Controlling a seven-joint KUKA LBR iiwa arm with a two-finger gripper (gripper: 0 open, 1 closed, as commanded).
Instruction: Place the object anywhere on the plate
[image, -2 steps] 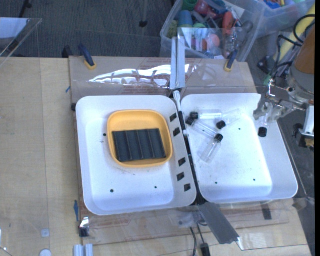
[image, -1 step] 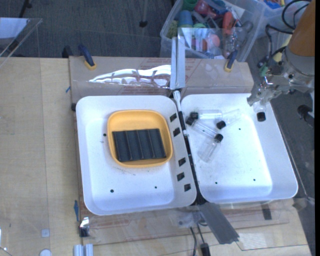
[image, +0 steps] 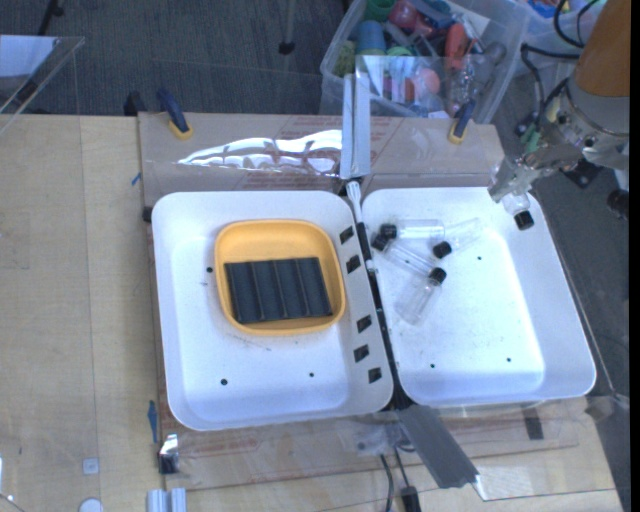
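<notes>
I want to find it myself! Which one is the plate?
Look in the left white bin. The plate is the yellow squarish dish in its middle, with a dark ribbed rectangular insert lying in it. The clear vials with black caps lie in the right bin instead.

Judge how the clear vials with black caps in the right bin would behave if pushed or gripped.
The vials lie on their sides and look cylindrical, so a push would probably roll them across the right bin. Their clear, smooth walls suggest light, slippery, possibly fragile bodies. They overlap, so moving one likely shifts the others.
</notes>
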